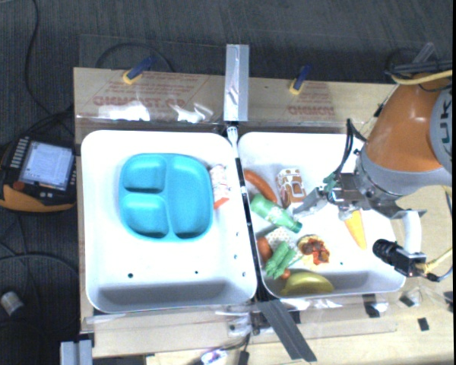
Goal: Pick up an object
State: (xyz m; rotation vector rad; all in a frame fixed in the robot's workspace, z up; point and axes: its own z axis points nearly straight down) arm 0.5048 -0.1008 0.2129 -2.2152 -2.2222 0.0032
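blue tray [167,196], white bins [106,280], green bottle [273,214]

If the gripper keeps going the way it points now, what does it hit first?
The gripper points toward the camera view's left, low over the right bin. Straight on, it would probably meet the green bottle first, just ahead of its tip. Height is hard to judge from above, so it might pass over.

Right bin [319,144], toy food: orange carrot [260,185], green bottle [274,215] lying flat, yellow banana [308,282] at front wall, yellow cone [355,227], pizza slice [314,248], small white carton [291,185].
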